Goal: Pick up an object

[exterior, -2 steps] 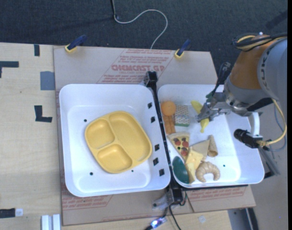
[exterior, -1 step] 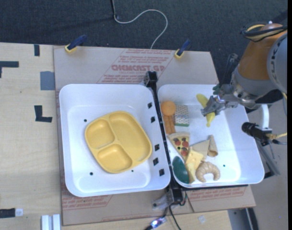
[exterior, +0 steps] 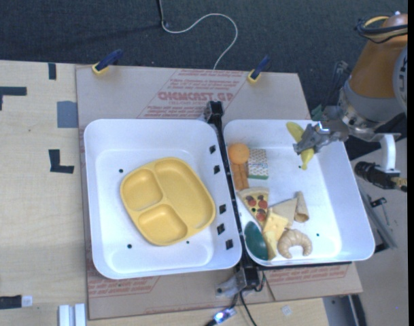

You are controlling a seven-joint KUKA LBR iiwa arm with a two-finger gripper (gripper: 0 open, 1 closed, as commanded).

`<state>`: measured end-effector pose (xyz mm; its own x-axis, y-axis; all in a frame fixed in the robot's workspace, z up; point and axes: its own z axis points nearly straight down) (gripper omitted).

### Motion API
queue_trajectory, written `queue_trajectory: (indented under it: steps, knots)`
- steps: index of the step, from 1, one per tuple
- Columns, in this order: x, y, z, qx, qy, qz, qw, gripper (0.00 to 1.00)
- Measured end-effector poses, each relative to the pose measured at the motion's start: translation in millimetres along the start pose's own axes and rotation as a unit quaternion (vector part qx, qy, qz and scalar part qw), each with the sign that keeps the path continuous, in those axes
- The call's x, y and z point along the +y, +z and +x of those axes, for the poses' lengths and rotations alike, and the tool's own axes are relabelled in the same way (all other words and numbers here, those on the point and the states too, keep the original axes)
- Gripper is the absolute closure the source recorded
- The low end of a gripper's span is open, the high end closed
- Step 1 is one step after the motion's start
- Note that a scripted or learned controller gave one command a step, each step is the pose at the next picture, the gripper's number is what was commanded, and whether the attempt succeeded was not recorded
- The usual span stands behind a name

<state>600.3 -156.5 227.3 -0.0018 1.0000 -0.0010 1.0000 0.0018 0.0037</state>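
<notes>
A pale wooden table (exterior: 30,202) carries a sheet of printed cardboard (exterior: 186,97), held at its far edge by two blue-and-yellow clamps, with dark carpet beyond and a thin white cable looping across it. On the cardboard sit two shallow white bins side by side. The left bin (exterior: 105,141) holds a yellow divided plate (exterior: 167,200) with three compartments, lying near the bin's middle. The right bin (exterior: 342,202) holds a cluster of toy food along its left side: an orange ball (exterior: 238,153) at the far end, a small green-and-white box (exterior: 257,164) just beside it, a pizza slice (exterior: 255,201), a yellow cheese wedge (exterior: 274,226), a tan cone-shaped piece (exterior: 298,206), a croissant (exterior: 295,243) and a dark green piece (exterior: 255,242) at the near end. The grey and orange arm reaches in from the right, its gripper (exterior: 307,143) over the far right corner of the right bin, and a yellow banana-like object (exterior: 296,130) shows at the fingers, which seem closed around it.
</notes>
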Motion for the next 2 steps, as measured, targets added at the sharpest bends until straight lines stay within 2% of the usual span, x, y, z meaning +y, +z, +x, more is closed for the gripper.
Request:
queue_trajectory:
  steps: [2]
  knots:
    - [0,1,97,0.001,-0.002,0.003,1.0000,1.00]
